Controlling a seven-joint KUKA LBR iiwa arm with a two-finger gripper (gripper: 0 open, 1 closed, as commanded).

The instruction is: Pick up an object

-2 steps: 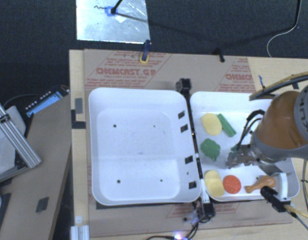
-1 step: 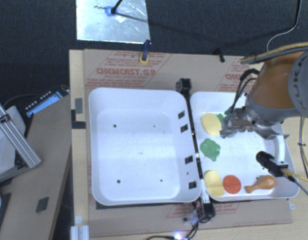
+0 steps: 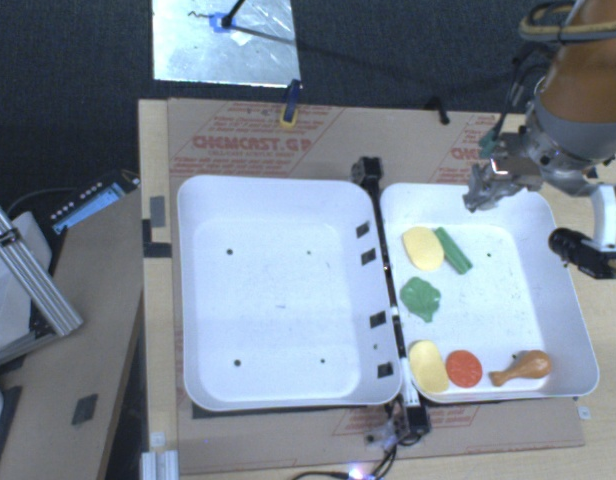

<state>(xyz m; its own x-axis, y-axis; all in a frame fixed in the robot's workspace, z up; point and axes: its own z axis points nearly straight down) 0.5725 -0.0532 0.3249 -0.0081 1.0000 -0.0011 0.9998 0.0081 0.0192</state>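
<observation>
Smooth white bin (image 3: 548, 268), glossy plastic food, tool (image 3: 480, 200) above rim, finger state unclear

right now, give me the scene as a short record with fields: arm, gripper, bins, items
arm: reaches in from the right, above the far edge of the right bin
gripper: over the right bin's far rim, nothing seen between its fingers
left bin: white, shallow
right bin items: yellow piece touching green stick; green leafy piece mid-left; second yellow piece, red disc and brown drumstick along the near edge
</observation>
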